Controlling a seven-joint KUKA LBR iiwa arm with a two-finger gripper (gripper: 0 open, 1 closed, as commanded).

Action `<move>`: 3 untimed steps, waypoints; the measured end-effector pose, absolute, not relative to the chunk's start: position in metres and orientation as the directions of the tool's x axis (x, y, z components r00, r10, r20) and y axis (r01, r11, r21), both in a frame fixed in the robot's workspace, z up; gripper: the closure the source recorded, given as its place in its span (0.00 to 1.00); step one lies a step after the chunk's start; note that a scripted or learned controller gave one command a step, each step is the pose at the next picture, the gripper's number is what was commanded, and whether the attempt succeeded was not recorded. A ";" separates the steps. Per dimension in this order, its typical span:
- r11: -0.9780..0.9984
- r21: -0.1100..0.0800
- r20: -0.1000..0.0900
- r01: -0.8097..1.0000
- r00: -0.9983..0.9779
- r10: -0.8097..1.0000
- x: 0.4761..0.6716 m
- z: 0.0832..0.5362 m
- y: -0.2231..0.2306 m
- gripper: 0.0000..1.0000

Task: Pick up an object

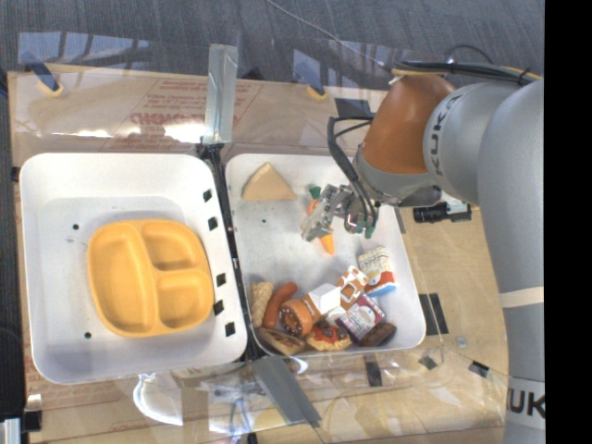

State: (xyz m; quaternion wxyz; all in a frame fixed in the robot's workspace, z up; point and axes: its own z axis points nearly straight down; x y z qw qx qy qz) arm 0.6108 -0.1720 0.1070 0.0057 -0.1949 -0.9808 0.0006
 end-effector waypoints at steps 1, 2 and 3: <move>0.820 0.004 -0.007 0.572 -0.820 0.572 0.594 0.229 -0.106 1.00; 0.839 0.002 -0.001 0.544 -0.839 0.544 0.630 0.256 -0.004 1.00; 0.870 -0.001 -0.003 0.494 -0.870 0.494 0.597 0.286 -0.082 1.00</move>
